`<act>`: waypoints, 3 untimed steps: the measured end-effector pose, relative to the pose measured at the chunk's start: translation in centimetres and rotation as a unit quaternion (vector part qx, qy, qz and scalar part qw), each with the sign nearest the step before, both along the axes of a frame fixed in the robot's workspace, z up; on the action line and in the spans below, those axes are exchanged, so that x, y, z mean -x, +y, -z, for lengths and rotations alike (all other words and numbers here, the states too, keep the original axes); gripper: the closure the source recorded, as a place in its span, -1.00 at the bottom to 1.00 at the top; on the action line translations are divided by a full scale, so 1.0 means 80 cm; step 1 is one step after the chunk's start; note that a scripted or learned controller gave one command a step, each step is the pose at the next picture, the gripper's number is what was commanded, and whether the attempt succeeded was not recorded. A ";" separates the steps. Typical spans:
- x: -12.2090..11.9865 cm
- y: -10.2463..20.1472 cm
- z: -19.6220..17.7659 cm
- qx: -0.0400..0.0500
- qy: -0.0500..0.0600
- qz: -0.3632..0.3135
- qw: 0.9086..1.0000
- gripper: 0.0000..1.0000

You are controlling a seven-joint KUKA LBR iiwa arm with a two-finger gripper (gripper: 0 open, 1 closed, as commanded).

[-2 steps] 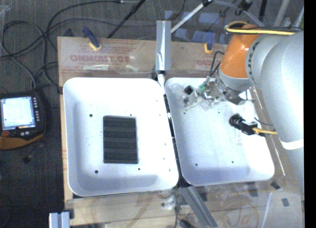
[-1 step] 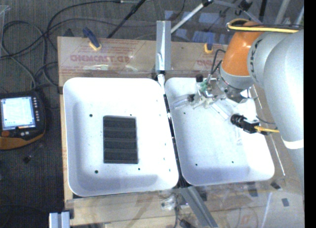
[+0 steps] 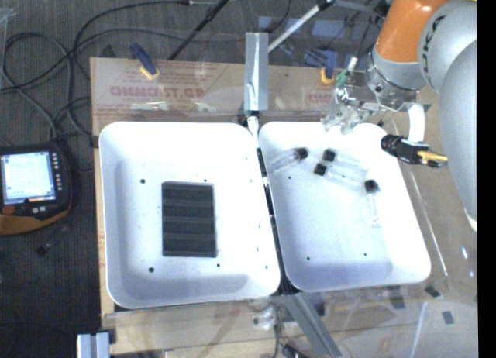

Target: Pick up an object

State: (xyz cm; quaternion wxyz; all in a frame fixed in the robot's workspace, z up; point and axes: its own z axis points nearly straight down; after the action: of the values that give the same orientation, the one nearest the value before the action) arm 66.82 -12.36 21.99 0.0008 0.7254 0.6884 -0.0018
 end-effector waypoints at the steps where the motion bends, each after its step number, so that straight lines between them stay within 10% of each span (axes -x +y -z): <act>1: 0.000 0.065 -0.023 -0.001 0.000 0.045 0.999 1.00; 2: 0.000 0.065 -0.023 0.000 0.000 0.046 0.999 -1.00; 3: 0.027 0.001 0.109 -0.001 0.001 0.024 1.000 -1.00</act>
State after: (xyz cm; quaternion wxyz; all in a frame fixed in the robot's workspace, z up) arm 64.69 -12.24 13.28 -0.0008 0.7419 0.6705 -0.0024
